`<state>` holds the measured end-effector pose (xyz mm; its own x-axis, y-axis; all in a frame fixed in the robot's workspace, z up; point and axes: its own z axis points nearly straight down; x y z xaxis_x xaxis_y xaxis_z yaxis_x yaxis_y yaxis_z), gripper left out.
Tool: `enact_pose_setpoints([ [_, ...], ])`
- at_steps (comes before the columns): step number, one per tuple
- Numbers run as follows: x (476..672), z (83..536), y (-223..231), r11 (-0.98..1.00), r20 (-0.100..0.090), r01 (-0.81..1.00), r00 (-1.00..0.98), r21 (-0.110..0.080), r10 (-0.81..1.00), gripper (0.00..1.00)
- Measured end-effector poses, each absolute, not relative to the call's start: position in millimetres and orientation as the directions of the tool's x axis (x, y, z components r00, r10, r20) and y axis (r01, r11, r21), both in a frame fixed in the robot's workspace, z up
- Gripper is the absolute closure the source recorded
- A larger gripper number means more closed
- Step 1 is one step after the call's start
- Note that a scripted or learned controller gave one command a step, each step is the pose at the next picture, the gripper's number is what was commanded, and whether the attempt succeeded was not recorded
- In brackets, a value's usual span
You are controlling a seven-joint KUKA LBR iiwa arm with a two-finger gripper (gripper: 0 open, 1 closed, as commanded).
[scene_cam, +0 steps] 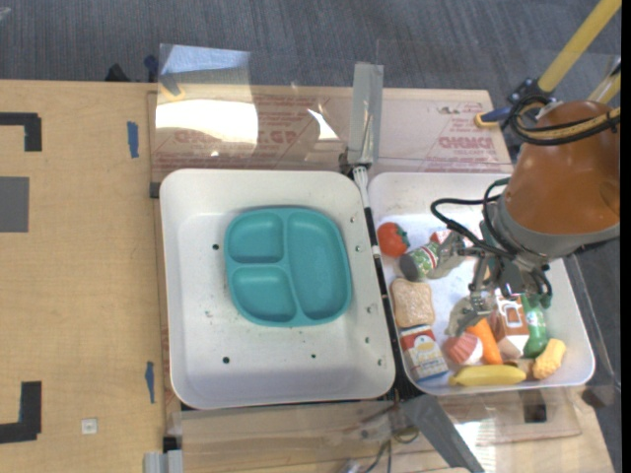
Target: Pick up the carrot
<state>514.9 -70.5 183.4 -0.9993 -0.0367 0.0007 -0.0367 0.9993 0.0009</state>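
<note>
Nearest the camera, front edge of the right bin (577, 377): a yellow banana (487, 374) lying flat, a yellowish food piece (548, 357) at its right end, a small carton with a red label (424, 352) to its left. Just behind the banana is the carrot (485, 339), orange, lying slantwise in the clutter, with a pinkish-red piece (459, 350) touching its left side and a white-and-orange item (511, 319) plus a green vegetable (535, 329) on its right. The gripper (477, 306) hangs directly above the carrot's upper end, fingers pointing down and spread narrowly; nothing visibly sits between them, carrot still resting in the bin. Left of it a slice of bread (413, 303) lies flat. Farther back, a green-and-white can (422, 260) on its side and a red tomato (392, 237) near the bin's left wall. Arm's orange band (562, 175) looms over the bin's right half. The left bin (187, 284) holds a teal divided plate (289, 265), well apart from everything else. Beyond both bins, clear plastic sheeting (256, 126) over cardboard.
</note>
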Motion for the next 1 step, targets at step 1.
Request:
enact_pose_setpoints([
  [1, 501.4, 94.9, -123.7, 1.0, -0.008, 0.015, -1.0, 0.0, 0.015, 0.0],
])
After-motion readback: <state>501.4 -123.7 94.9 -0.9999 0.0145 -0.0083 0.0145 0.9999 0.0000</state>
